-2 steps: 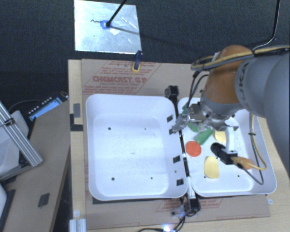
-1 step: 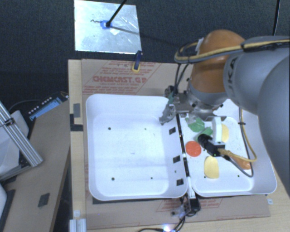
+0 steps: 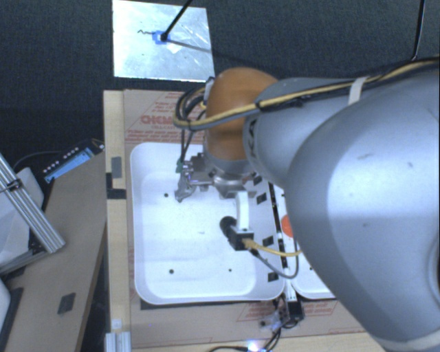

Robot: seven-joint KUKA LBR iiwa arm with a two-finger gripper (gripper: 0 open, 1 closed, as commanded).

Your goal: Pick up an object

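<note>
A dark carpeted floor (image 3: 55,75) is filling the picture from nine o'clock round to one o'clock. A shiny silver sheet (image 3: 161,41) is lying on it at twelve o'clock, catching the light, with a thin dark rod (image 3: 177,18) slanting down onto a small blue piece (image 3: 163,37). At eight o'clock a tan side table (image 3: 65,254) is sitting beside the brown cardboard-topped bench (image 3: 117,206), and a ribbed aluminium rail (image 3: 27,210) is leaning across it. A dark strip with blue markings (image 3: 69,159) is lying at nine o'clock.
</note>
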